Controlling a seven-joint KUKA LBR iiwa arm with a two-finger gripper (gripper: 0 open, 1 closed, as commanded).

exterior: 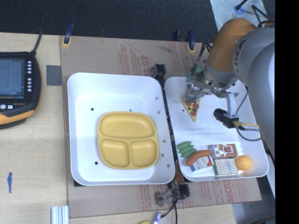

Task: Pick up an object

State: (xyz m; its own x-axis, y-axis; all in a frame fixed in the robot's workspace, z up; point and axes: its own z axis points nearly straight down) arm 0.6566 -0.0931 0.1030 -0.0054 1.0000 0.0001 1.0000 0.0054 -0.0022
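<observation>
Gripper (192,96) over right bin's (261,171) far end, fingers clamped on top edge of pizza slice (191,108); slice hangs point-down. Yellow tray (127,139) in left bin (79,125). Toy foods along right bin's near edge.

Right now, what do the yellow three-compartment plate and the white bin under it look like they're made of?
The yellow divided plate looks like moulded plastic with a matte finish: uniform colour, soft rounded ridges, only faint sheen. The white left bin looks like smooth, slightly glossy plastic, though coated metal can't be ruled out: rounded corners and small dark holes show.
</observation>
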